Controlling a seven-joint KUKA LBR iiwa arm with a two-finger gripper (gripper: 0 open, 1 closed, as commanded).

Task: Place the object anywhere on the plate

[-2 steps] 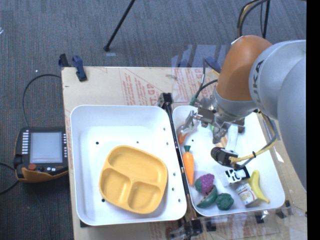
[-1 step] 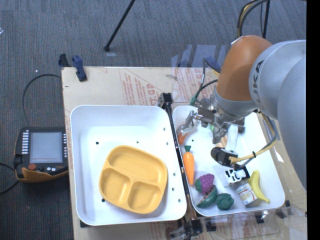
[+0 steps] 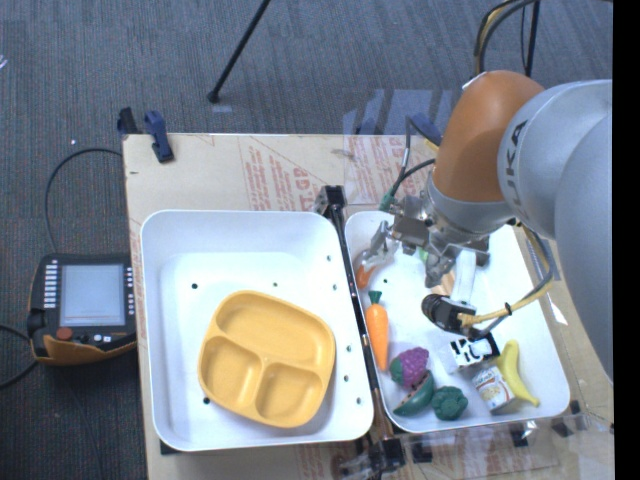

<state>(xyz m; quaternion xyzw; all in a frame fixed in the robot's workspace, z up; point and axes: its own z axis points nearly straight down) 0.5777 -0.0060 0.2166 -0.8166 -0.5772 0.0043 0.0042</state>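
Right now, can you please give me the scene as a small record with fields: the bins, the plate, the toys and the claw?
left bin: white, holds the plate
plate: yellow, three compartments, nothing on it
right bin: white, holds the toys
toys: carrot, purple piece, green pieces, banana, small can
claw: over the right bin, above the carrot
task state: no toy on the plate yet

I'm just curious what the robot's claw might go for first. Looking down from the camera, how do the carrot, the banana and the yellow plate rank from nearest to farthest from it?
Measured from the gripper in the right bin:
1. Carrot, just below it by the bin's left wall.
2. Banana, at the bin's lower right corner.
3. Yellow plate, across in the left bin.
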